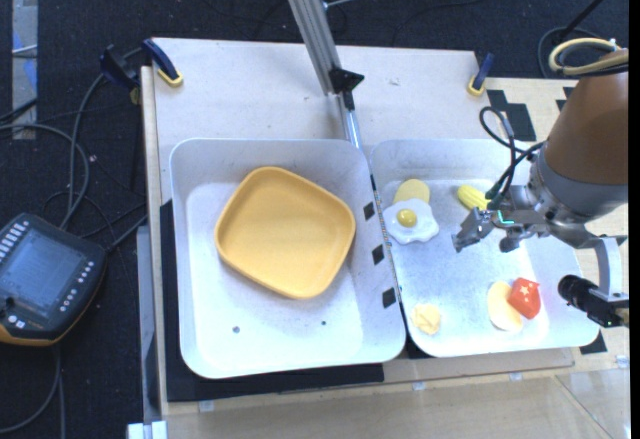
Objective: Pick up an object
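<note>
Dark metal two-finger gripper hangs over the right white plastic bin, fingers seemingly parted and empty, near a glossy fried-egg toy; a smooth yellow square plate fills the left bin.

— The plate?
— Yellow plastic, smooth, a soft sheen.
— And the bins?
— White plastic, matt, the right one faintly speckled.
— The egg?
— Glossy plastic, like the tomato.
— The bench?
— Pale board, matt, scuffed.
— That pole?
— Ribbed grey metal, dull shine.
</note>
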`<state>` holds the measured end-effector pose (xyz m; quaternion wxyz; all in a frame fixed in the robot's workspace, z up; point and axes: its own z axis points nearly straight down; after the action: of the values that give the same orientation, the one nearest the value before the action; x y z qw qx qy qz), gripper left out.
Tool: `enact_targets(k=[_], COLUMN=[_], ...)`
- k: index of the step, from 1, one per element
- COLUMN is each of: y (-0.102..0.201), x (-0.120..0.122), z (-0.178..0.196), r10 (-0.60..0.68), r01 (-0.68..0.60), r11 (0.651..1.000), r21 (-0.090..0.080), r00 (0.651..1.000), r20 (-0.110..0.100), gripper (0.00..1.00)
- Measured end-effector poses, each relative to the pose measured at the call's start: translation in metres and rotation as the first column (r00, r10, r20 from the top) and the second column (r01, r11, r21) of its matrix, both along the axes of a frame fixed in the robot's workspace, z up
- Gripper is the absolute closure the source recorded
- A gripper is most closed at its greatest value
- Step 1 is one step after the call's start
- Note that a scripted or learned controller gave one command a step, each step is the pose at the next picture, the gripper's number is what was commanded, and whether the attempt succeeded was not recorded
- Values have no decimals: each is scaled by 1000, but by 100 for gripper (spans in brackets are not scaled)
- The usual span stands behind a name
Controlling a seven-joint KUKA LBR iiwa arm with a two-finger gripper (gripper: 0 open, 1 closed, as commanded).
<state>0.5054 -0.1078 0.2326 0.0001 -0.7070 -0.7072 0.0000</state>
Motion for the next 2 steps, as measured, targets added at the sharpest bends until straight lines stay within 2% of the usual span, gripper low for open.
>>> enact_targets(k=[1,2], y=[0,-7], x=[0,-6], z=[0,-58], r10=[0,-1], r01=[0,1], r11=[1000,1000], r21=[0,0], r00=[1000,1000], r20=[0,-5], gripper=[0,0])
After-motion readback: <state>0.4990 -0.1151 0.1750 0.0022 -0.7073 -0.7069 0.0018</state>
